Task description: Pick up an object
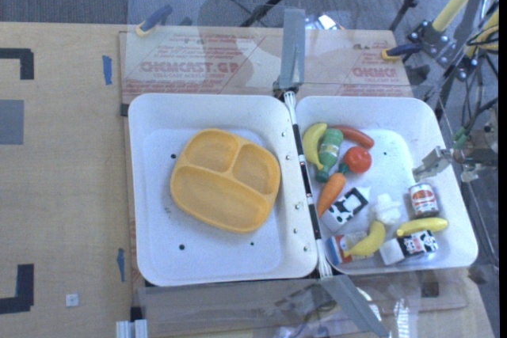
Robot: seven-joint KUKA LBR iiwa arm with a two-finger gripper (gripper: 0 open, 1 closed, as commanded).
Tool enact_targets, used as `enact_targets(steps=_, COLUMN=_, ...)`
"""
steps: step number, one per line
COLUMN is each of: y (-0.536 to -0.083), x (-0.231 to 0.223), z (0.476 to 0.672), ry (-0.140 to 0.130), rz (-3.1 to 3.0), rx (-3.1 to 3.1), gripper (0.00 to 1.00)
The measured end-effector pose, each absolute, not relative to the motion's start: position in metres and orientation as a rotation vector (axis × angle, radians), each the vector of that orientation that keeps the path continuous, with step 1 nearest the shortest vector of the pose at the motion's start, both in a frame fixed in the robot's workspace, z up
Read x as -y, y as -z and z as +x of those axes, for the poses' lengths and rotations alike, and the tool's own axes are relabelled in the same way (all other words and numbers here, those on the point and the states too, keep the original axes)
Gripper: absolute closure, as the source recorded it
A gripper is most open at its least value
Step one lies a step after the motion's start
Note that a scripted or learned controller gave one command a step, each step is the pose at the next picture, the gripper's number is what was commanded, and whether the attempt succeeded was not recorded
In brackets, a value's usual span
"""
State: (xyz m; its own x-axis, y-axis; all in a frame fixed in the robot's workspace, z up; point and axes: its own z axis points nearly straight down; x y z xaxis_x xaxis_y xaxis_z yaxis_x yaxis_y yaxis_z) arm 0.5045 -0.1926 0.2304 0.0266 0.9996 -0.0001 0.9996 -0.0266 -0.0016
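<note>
The gripper [434,162] hangs over the right bin's [396,111] right edge; whether its jaws are released or clenched I cannot tell. The nearest object, a small can [424,200], stands upright just below it, toward the bin's front

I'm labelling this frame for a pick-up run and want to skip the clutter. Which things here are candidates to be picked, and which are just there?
Pick candidates, all in the right bin:
banana
carrot
tomato
small can
black-and-white carton

Just there:
left bin
yellow divided plate, lying in the left bin
clear plastic sheet behind the bins
</note>
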Motion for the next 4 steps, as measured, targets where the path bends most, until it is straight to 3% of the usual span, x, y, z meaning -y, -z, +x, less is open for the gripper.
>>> enact_targets(steps=1, y=-0.230, x=0.193, z=0.504, ry=-0.002, rz=-2.249, rx=2.191, gripper=0.00)
enact_targets(steps=2, y=-0.086, x=0.191, z=0.535, ry=0.004, rz=-2.313, rx=2.124, gripper=0.00)
enact_targets(steps=3, y=-0.097, x=0.191, z=0.536, ry=0.007, rz=-2.316, rx=2.128, gripper=1.00)
enact_targets(steps=4, y=-0.219, x=0.150, z=0.577, ry=-0.002, rz=-2.208, rx=2.234, gripper=1.00)
